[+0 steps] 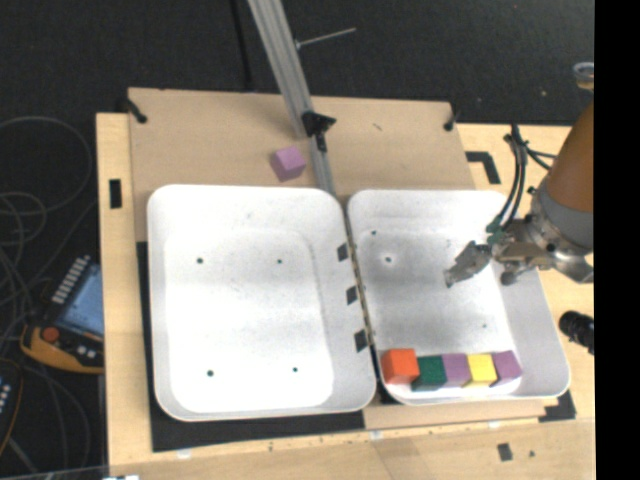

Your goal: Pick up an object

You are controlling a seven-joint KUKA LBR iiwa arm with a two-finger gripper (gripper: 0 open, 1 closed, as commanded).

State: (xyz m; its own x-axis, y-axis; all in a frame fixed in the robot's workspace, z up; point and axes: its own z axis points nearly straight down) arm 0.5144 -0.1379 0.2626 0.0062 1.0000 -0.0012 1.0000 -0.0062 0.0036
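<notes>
- The worktop (115,298) is pale wood with a tan board (220,128) laid across its far half; small black brackets mark the board's corners.
- Around the worktop the floor (120,28) is dark carpet, with loose cables (30,198) and a handheld control pendant (75,313) lying at the left.
- A grey metal post (285,68) slants from the top of the view down to the seam between the bins.
- There are two shallow white bins: the left bin (165,268) and the right bin (530,313), touching along a hinged middle edge.
- Blocks number six in all. Five sit in a row touching one another along the right bin's near wall: an orange block (401,365), a green block (431,371), a light purple block (456,369), a yellow block (482,369) and another purple block (506,365).
- The sixth, a lone purple cube (289,162), rests on the tan board just beyond the left bin.
- One arm (570,183) enters from the right, and its end effector (468,265) hangs over the right bin's middle, well apart from the row of blocks; whether its fingers are spread or pressed together, I cannot tell.
</notes>
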